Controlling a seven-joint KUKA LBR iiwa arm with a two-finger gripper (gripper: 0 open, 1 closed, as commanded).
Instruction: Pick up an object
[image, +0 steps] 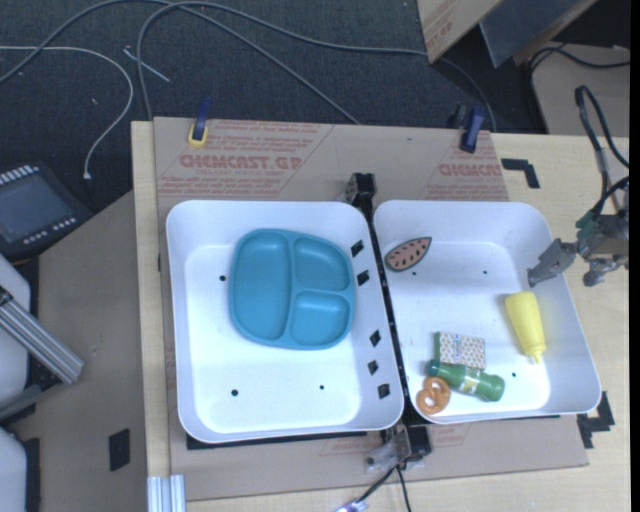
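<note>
In the camera view the gripper is hovering at the right bin's right rim, carrying nothing; its jaws are probably standing apart, though the blur is leaving me unsure. The pick is not yet begun. The yellow bottle is lying just below and inward of the gripper, its long axis running nearly straight away from it, narrow end pointing down-frame.
</note>
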